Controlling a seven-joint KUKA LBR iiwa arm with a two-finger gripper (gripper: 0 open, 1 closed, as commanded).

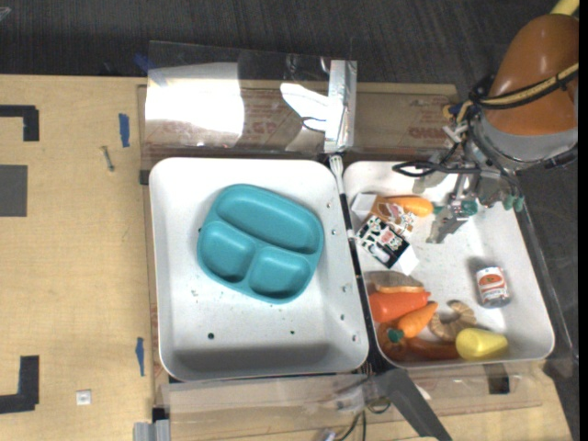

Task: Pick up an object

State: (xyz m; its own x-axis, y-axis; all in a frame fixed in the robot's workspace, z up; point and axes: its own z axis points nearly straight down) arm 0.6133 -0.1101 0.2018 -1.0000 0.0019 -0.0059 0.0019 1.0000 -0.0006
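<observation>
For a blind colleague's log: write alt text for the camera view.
The grey arm's gripper hangs over the right bin, among a small can, a patterned box, carrot-like orange toys and a yellow toy. The left bin holds a teal divided tray.
</observation>
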